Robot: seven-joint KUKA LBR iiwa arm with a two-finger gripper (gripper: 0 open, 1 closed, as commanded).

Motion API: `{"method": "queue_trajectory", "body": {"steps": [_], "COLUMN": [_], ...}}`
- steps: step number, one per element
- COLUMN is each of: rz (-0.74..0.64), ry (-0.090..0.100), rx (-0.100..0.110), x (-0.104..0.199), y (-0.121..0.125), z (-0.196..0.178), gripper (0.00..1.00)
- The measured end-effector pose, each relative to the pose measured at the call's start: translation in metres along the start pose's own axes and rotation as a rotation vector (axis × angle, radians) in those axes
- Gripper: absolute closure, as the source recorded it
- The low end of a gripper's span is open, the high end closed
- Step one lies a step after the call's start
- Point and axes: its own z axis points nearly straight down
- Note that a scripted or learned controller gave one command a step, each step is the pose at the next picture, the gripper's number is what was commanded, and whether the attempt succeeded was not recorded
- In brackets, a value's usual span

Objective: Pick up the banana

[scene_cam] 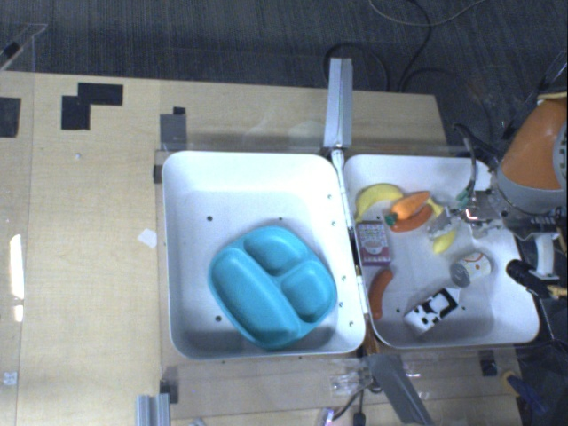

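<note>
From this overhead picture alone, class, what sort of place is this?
Probably a robotics lab bench: two white bins on a wooden table, toy food such as a banana, a grey-and-orange robot arm, and loose cables.

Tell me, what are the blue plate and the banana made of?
The blue plate looks like smooth plastic: one even colour, rounded moulded compartments, a soft shine. The banana in the right bin looks like a plastic toy too, evenly yellow and unspotted, though from this far a real one cannot be ruled out.
</note>
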Motion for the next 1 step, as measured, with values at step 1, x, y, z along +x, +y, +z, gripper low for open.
{"method": "queue_trajectory", "body": {"steps": [1], "rz": [-0.002], "ry": [-0.001], "rx": [-0.006], "x": [0.0006], "y": [0.0023], "z": [-0.012], "gripper": [1.0]}}
